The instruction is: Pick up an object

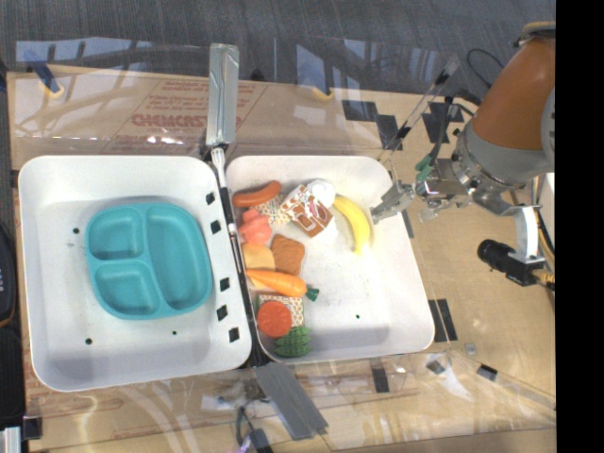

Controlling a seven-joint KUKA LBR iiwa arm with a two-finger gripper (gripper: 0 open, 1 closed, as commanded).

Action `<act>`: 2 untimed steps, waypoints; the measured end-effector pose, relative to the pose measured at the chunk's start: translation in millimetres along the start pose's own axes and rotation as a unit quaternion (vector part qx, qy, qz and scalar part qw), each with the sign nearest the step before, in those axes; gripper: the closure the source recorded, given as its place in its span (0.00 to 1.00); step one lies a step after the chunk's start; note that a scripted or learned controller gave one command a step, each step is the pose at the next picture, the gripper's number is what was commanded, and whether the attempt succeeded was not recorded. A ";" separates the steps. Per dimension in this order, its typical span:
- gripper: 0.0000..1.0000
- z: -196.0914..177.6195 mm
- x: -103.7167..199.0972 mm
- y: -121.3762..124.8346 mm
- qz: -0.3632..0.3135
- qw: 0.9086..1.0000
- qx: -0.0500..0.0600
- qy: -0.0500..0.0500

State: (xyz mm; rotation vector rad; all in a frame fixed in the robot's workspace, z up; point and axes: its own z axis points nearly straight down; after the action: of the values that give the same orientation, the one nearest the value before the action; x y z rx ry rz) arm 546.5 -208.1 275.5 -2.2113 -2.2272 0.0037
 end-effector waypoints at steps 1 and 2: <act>0.00 179.6 0.0 55.3 0.039 0.999 0.000 0.000; 1.00 169.3 0.9 56.0 0.037 0.999 0.000 0.000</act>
State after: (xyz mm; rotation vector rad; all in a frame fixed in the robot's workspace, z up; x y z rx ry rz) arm 601.8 -206.8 106.0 -2.2906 -2.1443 0.0031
